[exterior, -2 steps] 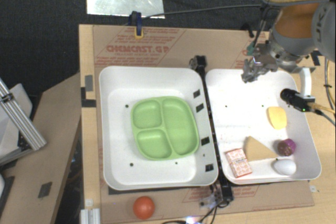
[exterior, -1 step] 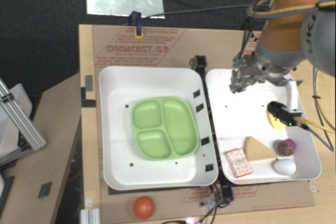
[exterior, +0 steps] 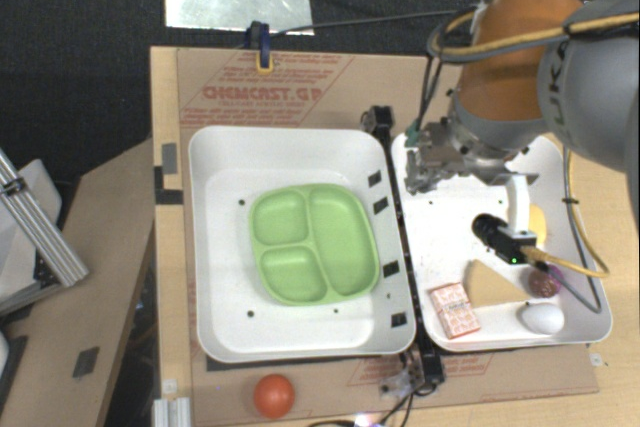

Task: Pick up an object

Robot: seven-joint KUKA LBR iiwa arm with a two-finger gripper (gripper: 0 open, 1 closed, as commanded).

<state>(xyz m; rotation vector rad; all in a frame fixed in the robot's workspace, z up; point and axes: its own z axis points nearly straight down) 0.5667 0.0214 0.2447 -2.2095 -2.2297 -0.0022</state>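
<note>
The gripper (exterior: 422, 173) hangs over the far left corner of the right bin (exterior: 440, 235), above bare white floor and close to the wall it shares with the left bin (exterior: 215, 215). Nothing shows in its grasp, and from this angle I cannot tell whether it stands open or closed. The things to choose from lie elsewhere, along the near edge of the right bin. A small red-and-white box (exterior: 452, 308) is nearest the shared wall, with a tan wedge (exterior: 492, 285) just beside it and seemingly touching it. A white egg-shaped thing (exterior: 543, 318) sits in the near right corner, and a small dark reddish lump (exterior: 545, 283) lies just behind that. A yellow thing (exterior: 538, 220) shows partly by the right edge, mostly hidden by the robot's own hardware. The left bin holds a green divided plate (exterior: 312, 243) lying flat in its middle, and an orange ball (exterior: 273, 395) sits outside both bins at the near edge of the bench. I judge the step in hand to be the approach — no object is singled out in any visible way, and none is lifted. The next move calls for a shift toward the near edge, then a descent centred on one thing. The box or the wedge looks the easiest pick, though they crowd each other, and the gripper must be opened wide enough to straddle only the one chosen.
</note>
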